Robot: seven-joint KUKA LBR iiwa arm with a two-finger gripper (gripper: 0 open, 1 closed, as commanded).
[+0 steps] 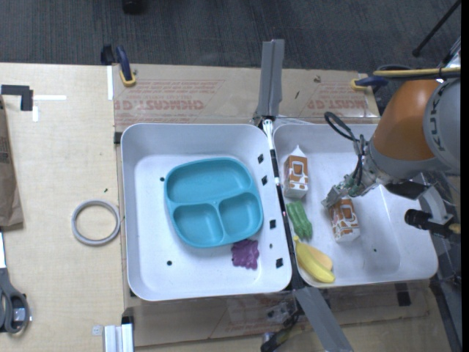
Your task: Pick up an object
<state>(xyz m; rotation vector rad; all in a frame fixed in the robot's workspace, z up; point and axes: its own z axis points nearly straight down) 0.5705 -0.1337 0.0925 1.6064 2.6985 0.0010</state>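
My gripper [338, 195] reaches down into the right bin [381, 259] from the right. Its tip is directly over the top end of a small white and orange carton [345, 221] lying in the middle of that bin. A second white and orange carton [296, 174] stands near the bin's left wall. Below it lie a green pickle-like piece [299, 219] and a yellow banana [315, 262]. The arm's orange band [407, 119] and grey wrist hide the bin's far right corner.
The left bin [143, 218] holds a blue three-compartment tray [212, 202] with a purple grape bunch [246, 253] at its lower right edge. A grey divider post [270, 79] rises between the bins. On the bench to the left lie a tape ring [95, 221] and scissors [11, 306].
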